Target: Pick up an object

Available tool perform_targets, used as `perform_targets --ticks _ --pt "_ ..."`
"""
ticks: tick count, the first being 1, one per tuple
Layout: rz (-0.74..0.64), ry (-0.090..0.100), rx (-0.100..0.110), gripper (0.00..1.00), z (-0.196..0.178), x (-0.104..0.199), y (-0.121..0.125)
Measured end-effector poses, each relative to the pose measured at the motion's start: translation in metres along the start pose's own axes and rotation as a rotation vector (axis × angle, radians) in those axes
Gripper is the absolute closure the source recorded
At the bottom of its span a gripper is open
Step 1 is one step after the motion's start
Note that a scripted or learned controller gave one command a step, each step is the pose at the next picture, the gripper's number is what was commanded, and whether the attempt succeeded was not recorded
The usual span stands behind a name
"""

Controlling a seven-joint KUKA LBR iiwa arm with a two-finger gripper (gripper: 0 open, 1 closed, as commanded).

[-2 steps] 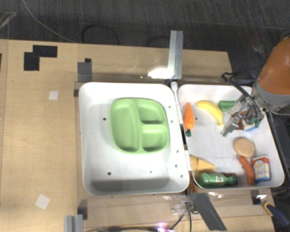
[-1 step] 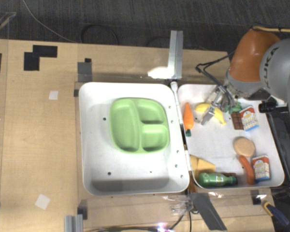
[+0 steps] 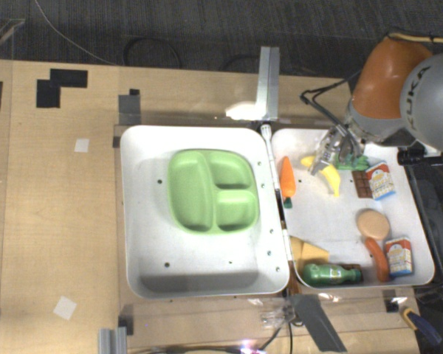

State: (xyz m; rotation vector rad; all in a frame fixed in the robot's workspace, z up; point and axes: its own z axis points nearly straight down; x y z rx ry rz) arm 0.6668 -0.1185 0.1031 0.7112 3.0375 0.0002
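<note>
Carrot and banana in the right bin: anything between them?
No. The camera view shows bare white bin floor between the carrot and the banana.

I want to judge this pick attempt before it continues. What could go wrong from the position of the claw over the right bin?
1. The claw is down at the banana, which lies against a green item; it might catch both or push one aside.
2. The chocolate bar and small carton lie close by and could be knocked.
3. The banana is curved, so it may slip out when lifted.
</note>
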Motion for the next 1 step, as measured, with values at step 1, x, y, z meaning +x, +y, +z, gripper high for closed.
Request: perform_targets --ticks 1 --pt "-0.069 0.004 -0.007 1.0 -0.0906 0.059 0.0789"
